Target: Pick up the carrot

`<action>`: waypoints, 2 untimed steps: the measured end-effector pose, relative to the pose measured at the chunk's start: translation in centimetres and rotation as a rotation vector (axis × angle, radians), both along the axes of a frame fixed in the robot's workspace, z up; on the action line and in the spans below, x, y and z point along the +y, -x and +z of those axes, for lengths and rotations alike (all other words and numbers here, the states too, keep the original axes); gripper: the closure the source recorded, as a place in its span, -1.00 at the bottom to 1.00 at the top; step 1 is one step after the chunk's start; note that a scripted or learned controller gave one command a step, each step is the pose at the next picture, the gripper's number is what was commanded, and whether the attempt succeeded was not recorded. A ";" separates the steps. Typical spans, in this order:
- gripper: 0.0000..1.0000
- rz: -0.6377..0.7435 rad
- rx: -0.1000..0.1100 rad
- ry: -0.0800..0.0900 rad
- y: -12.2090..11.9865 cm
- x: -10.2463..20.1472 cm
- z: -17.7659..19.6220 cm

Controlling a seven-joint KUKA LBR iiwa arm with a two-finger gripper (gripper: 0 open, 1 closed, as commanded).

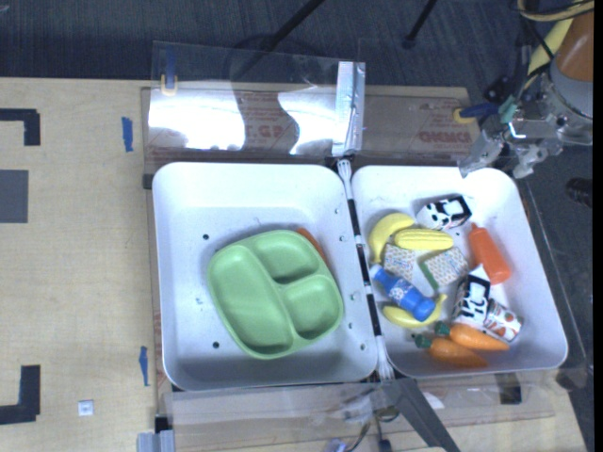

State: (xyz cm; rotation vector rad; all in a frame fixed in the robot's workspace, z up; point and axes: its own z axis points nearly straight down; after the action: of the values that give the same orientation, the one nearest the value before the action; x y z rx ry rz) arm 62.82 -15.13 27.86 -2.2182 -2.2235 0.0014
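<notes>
gripper (509, 149) state: can't tell | carrot (459, 343) at right bin (542, 252) front edge | descend vertical, straddle its narrow width

two bins sit side by side on the surface (75, 252). the left bin (179, 196) holds a sectioned plate (273, 292), lying toward the near side. the right bin (537, 328) is crowded: the carrot (459, 344) lies along the near wall, a carton (490, 316) just behind it and touching. bananas (410, 238) sit toward the left wall, a small bottle (405, 295) just in front of them, another banana (405, 316) nearer still. a tube (489, 254) lies toward the right wall, a spotted toy (443, 213) behind it. the gripper (513, 149) hangs over the right bin's far right corner. a clear panel (254, 102) stands behind the left bin.
</notes>
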 end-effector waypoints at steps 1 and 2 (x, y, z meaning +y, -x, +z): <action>-1.00 -0.142 0.000 0.000 8.5 -4.7 -9.3; -1.00 -0.219 -0.003 -0.011 7.8 -5.1 -17.7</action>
State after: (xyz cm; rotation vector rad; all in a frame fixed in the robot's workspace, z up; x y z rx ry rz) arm 54.98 -20.27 10.16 -2.4432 -1.9647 -0.0135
